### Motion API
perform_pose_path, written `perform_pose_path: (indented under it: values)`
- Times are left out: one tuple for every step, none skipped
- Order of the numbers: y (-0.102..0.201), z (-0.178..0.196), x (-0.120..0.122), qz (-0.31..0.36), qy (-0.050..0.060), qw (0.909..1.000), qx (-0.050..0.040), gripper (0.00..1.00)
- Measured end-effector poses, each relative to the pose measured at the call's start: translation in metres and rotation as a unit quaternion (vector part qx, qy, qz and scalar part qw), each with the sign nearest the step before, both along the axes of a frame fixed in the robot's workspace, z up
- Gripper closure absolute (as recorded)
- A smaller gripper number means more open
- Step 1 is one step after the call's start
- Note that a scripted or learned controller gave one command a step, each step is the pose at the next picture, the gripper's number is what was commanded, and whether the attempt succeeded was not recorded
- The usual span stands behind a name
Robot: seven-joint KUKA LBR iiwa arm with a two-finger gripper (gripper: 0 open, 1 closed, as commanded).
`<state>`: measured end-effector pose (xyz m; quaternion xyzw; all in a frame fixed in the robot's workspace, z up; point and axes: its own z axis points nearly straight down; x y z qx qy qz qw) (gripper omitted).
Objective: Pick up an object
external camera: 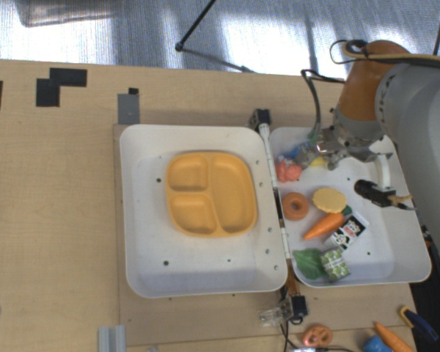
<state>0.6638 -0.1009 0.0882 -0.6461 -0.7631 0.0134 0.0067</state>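
claw (pixel 324 149) low at right bin's (pixel 403 259) 12 o'clock, grip state unreadable. crowded toys there: pink toy (pixel 288 171) may get nudged, grasp may miss.

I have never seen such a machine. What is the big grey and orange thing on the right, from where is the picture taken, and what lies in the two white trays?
It is a robot arm, seen by one camera fixed above the bench, looking down at a slant. Its gripper hangs over the right bin, which holds toy food: a carrot, a doughnut, a yellow biscuit, something green. The left bin holds a yellow divided plate. I cannot see anything held.
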Motion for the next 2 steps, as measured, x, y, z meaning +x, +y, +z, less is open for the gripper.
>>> perform_pose_path:
  values:
    - [0.0000, 0.0000, 0.0000, 0.000, 0.000, 1.0000, 0.0000, 0.00]
    - [0.0000, 0.0000, 0.0000, 0.000, 0.000, 1.0000, 0.0000, 0.00]
